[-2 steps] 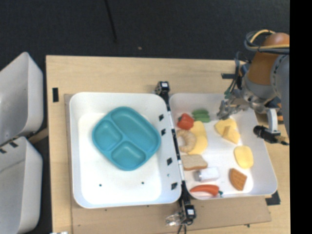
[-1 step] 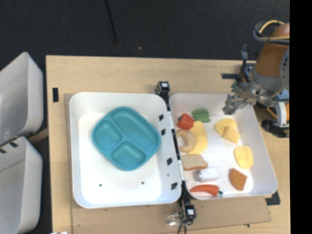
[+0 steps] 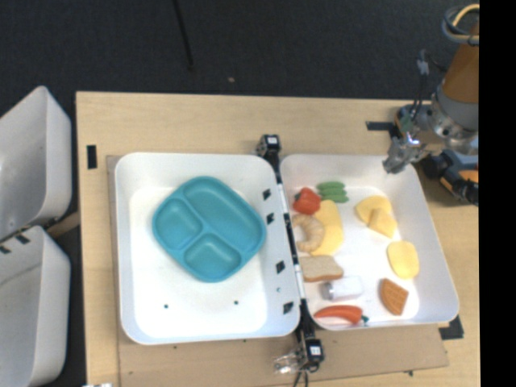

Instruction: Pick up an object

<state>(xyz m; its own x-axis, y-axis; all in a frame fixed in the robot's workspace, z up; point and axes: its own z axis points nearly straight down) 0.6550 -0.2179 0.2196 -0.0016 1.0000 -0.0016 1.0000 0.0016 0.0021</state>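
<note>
Your gripper (image 3: 397, 161) hangs over the right bin's (image 3: 431, 240) far right corner; you cannot tell its state. The toy food lies below, well apart from it.

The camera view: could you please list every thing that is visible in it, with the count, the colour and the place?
bench: one, light wood, under both bins
left bin: one, white, left half of bench
right bin: one, white, right half of bench
divided plate: one, blue, in left bin
tomato: one, red, top left of right bin
green vegetable: one, beside the tomato
banana: one, yellow, below the tomato
bread slice: one, brown and white, left side of right bin
yellow pieces: two, middle right of right bin
orange wedge: one, lower right of right bin
red pepper: one, bottom edge of right bin
gripper: one, grey, above top right corner of right bin
</note>
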